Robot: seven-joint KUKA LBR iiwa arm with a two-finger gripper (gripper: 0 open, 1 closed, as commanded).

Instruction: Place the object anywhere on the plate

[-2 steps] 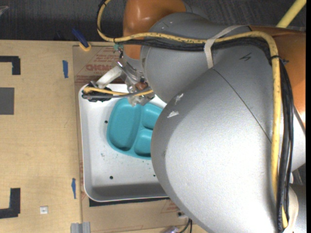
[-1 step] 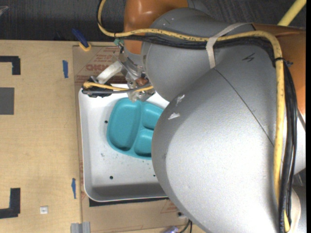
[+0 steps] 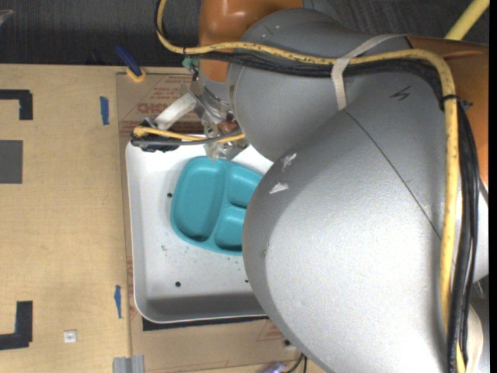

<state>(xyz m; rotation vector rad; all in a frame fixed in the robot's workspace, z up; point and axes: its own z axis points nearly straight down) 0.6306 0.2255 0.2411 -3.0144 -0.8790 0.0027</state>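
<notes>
Brown cardboard sheeting [image 3: 62,208] covered the bench, marked with black tape corners and short blue tape strips [image 3: 104,109]. On it sat a shallow white bin [image 3: 147,278], its right part hidden under the arm. A teal divided plate [image 3: 210,204] lay in the bin's upper middle, partly covered at its right edge by the grey arm [image 3: 365,208]. The orange band [image 3: 233,10] showed at top, with a yellow cable [image 3: 311,53] running along the arm. The gripper [image 3: 213,130] hung over the bin's top edge, just above the plate. Whether it was open or closed could not be told. The object to be placed could not be made out.
</notes>
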